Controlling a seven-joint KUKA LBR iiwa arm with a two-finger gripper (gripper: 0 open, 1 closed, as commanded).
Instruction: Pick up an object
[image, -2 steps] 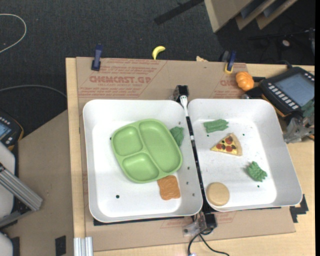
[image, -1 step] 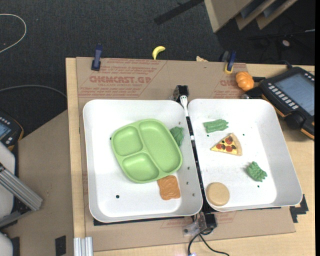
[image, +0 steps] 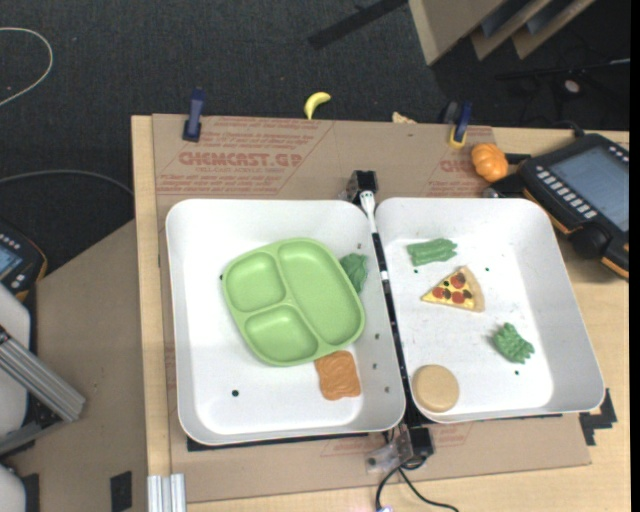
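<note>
The left bin (image: 195, 300) holds a green three-compartment plate (image: 291, 299), an orange-brown toy food piece (image: 338, 376) at the plate's near edge, and a green leafy piece (image: 354, 269) tucked by the plate's right side. In the right bin (image: 560, 290) lie a green leafy piece (image: 432, 252), a toy pizza slice (image: 455, 291), another green leafy piece (image: 512, 344) and a round tan biscuit (image: 436, 388).
The bins sit on a cardboard sheet (image: 240, 155) held by blue clamps (image: 193, 114). A yellow banana toy (image: 316, 102) and an orange toy (image: 489, 161) lie beyond the bins. A black pendant (image: 585, 190) rests at the right.
</note>
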